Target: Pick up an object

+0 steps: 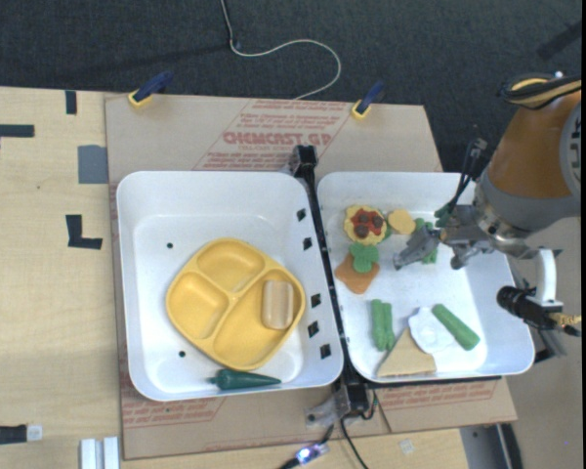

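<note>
My gripper (439, 254) hangs over the middle of the right bin (498, 360), open, with one grey finger (413, 253) pointing left and nothing between the two. Just left of it lie a round toy with red topping (365, 223), a small yellow piece (401, 222), a green broccoli-like toy (363, 257) and an orange piece (355, 277). Nearer the front lie a green bean (382, 323), a white disc (431, 330), a green cucumber (455, 326) and a tan wedge (408, 361).
The left bin (142, 262) holds a yellow divided plate (215, 306) with a tan roll (276, 302) on it. A dark green pepper (244, 380) lies at that bin's front. A black divider with clips (317, 262) runs between the bins.
</note>
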`<action>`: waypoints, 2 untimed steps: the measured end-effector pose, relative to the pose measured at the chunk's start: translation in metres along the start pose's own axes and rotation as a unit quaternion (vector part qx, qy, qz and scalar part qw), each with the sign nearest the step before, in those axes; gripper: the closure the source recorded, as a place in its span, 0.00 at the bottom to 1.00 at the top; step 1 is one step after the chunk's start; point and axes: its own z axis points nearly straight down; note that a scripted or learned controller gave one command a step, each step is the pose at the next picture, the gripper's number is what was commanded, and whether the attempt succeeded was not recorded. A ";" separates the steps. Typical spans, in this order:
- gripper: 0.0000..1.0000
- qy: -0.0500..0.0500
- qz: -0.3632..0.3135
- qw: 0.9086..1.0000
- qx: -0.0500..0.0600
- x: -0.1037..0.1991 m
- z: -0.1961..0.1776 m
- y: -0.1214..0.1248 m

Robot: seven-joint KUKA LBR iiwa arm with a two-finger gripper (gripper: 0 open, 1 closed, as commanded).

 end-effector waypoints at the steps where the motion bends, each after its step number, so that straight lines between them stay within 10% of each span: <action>1: 0.00 -0.001 -0.002 1.000 -0.006 0.000 -0.006 0.003; 2: 0.00 -0.001 -0.001 1.000 -0.003 0.004 0.057 0.007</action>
